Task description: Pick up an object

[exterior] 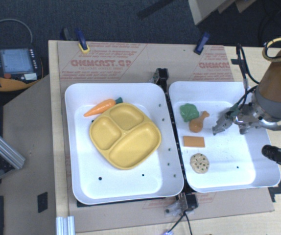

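Two shallow white bins sit side by side on the bench, and we see the left bin (77,146) holding a yellow divided plate (125,135) near its centre, with an orange toy carrot (100,107) lying just off the plate's upper left edge, its green top pointing right. In the right bin (243,173) we count four small things gathered in its left half: a green leafy piece (189,112) at the top, a brown drumstick (198,123) just below and right of it and touching or nearly touching it, a flat orange slice (194,141) under that, and a round speckled cookie (199,163) lowest of all. From the right of the frame the grey arm (277,82), with its orange band, reaches in over the right bin. Its gripper (222,125) points leftward and sits at mid-height of the frame, just right of the drumstick and apart from it; we see nothing between its fingers. Whether those fingers stand apart or together we cannot tell at this angle, since the dark tips merge into one shape. A handheld control pendant (14,65) lies at the upper left of the frame, off the bench, and two clamps (83,44) grip the board's top edge.
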